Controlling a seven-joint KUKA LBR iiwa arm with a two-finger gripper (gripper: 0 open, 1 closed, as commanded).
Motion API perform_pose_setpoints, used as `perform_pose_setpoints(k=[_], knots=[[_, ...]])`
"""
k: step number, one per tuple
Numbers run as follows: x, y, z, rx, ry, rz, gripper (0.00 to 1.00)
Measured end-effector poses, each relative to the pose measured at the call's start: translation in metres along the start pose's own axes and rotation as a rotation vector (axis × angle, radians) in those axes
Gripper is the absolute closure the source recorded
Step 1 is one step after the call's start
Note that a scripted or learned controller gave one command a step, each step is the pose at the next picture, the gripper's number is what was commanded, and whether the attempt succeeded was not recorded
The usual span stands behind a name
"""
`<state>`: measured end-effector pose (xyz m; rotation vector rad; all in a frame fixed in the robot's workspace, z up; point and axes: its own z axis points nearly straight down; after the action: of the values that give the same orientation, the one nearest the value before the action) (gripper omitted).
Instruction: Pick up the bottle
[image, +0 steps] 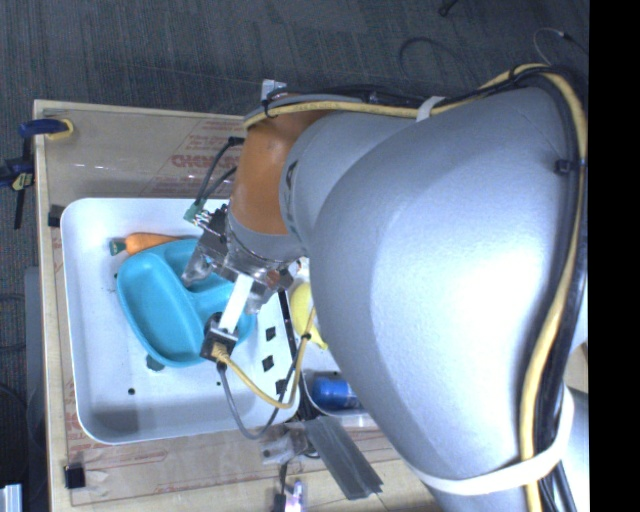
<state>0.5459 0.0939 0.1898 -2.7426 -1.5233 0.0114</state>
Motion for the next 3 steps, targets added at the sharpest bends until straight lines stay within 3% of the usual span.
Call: perform_pose_setpoints(k=[1,2,3], knots=[[0.000,0.000,0.000,0.000,0.000,0.001,0.00],[-0.046,0.027,-0.001,-0.001,0.003,0.423,0.00],[-0.049,0.053,-0.001,0.000,0.003,0.716,0.00]])
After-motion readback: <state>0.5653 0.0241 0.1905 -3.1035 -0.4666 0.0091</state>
